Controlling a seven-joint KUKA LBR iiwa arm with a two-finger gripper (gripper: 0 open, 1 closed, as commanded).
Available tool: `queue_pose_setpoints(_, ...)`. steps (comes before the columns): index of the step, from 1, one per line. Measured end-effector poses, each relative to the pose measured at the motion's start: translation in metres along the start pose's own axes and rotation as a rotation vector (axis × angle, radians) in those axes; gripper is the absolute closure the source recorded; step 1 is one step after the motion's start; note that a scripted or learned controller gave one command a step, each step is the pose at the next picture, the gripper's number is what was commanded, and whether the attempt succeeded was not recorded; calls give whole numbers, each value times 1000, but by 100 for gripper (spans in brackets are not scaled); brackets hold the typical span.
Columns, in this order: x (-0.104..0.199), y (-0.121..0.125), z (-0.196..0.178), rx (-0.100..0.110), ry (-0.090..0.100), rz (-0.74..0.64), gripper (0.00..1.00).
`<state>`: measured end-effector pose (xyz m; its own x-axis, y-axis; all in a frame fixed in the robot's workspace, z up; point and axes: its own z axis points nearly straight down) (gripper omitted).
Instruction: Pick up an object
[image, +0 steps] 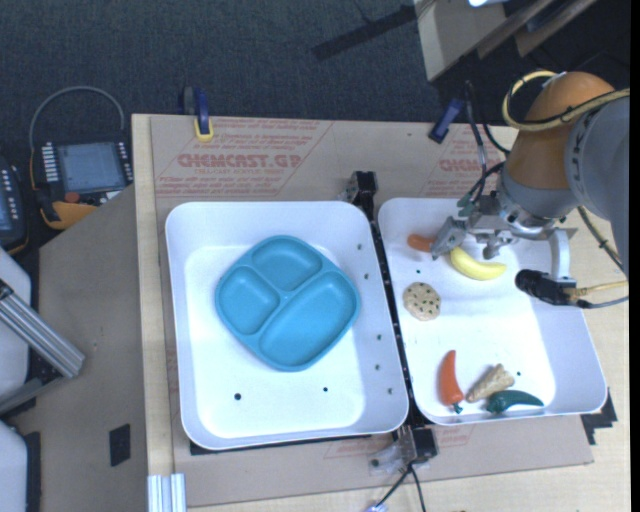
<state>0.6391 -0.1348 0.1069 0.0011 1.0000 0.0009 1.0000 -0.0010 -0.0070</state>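
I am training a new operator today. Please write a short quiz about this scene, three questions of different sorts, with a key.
1. True or false: the blue divided plate lies in the left bin.
2. Which item lies directly under the end effector? A) cookie B) banana C) red pepper
3. Fill in: the green pepper lies in the right bin's ______ corner.

Key:
1. True
2. B
3. Near right

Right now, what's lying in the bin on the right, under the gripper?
Right bin: banana beneath the gripper, orange piece half hidden behind it, cookie, red pepper, tan wedge, green pepper. The gripper covers anything directly below.
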Motion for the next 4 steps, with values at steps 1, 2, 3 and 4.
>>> queue_pose_setpoints(1,0,2,-15,-9,-1,-1,100)
queue_pose_setpoints(2,10,7,-73,-15,-3,-3,100)
queue_pose_setpoints(3,10,3,-137,-16,-3,-2,100)
queue_pose_setpoints(4,10,4,-186,-14,-3,-2,100)
